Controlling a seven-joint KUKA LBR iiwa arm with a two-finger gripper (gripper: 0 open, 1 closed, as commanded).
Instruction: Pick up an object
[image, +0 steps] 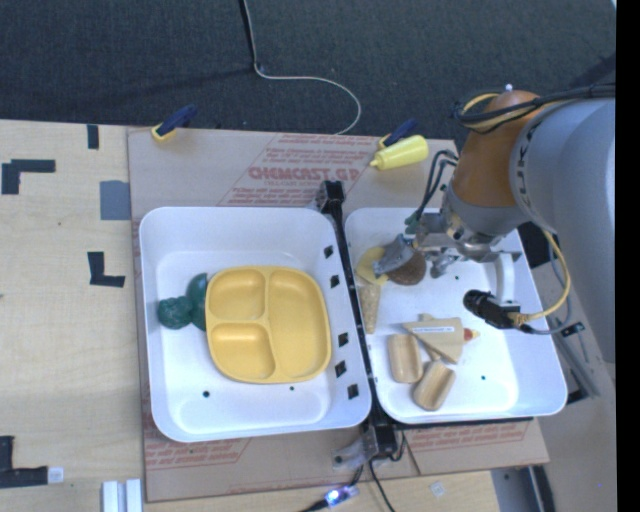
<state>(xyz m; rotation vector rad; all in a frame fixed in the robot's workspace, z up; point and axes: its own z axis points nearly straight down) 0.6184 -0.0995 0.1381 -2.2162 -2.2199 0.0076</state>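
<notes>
My gripper (418, 250) hangs low over the upper left part of the right bin (520, 385). Directly at its tip is a small brown object (405, 270), which lies against a pale yellow round piece (371, 262). The view does not show whether the brown object is held. Nearer the front of this bin lie a sandwich-like wedge (441, 335) and two tan bread rolls (403, 357) (434, 385). A pale wedge-shaped piece (371, 304) rests by the bin's left wall.
The left bin (170, 235) holds a yellow divided plate (268, 322) with a dark green object (183, 308) at its left edge. A black divider (345, 300) runs between the bins. The arm's black cable plug (490, 306) hangs over the right bin.
</notes>
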